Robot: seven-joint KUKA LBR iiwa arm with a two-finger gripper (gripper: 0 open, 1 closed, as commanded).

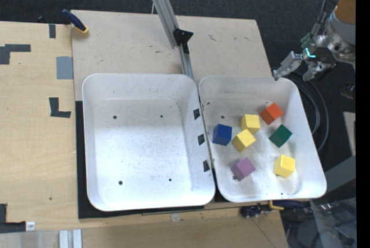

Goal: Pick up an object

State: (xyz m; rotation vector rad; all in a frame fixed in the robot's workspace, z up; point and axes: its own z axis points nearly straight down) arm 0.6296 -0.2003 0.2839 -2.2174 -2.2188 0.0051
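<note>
Camera view gives you the choice of things to pick in the right bin (306, 119): an orange cube (272, 113) near the far right, a green cube (280, 136) just below it, two yellow cubes (247, 132) touching at the middle, a blue cube (222, 134) to their left, a purple cube (243, 168) nearer you, and a third yellow cube (284, 165) at the near right. The left bin (141, 143) sits hard beside it.

You are at the approach step, as I judge it: nothing is lifted, and every cube rests on the bin floor. The gripper (296, 65) hangs off the far right corner of the right bin, outside the rim, well apart from the cubes. Its fingers look spread, with nothing between them and nothing touched.

Your next move calls for bringing it in over one cube and down. The orange is nearest; the third yellow stands clear of its neighbours, which should leave room for the fingers.
</note>
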